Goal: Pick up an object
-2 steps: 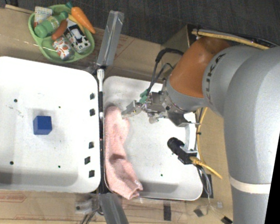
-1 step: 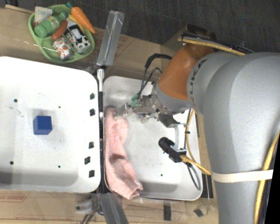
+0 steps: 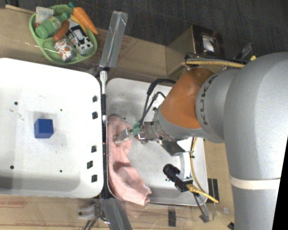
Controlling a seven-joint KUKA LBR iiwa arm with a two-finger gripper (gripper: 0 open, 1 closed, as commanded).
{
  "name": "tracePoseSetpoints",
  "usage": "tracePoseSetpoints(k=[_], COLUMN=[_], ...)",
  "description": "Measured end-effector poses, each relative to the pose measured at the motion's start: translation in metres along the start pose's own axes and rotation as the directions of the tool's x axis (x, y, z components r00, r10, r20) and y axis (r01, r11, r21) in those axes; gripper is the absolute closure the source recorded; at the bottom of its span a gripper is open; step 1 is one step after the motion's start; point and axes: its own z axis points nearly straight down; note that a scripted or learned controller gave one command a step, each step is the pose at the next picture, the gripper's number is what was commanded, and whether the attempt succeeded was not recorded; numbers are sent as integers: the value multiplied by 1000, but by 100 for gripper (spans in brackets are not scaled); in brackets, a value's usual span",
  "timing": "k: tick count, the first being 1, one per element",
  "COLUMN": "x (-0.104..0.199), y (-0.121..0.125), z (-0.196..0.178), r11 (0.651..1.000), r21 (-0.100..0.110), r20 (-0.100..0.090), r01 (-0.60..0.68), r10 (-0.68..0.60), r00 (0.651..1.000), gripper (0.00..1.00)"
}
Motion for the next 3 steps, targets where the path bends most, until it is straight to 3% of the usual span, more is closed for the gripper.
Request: tracePoseSetpoints(k=[1, 2, 3], x=[-33, -2, -2], y=[5, 10, 10], z=[-41, 0, -10], r11=[999, 997, 997], r21=[-1, 0, 2], r20=[1, 0, 0], r01=[-42, 78, 82], r10=[42, -78, -82], r00=[999, 997, 997], gripper=[0, 0, 100])
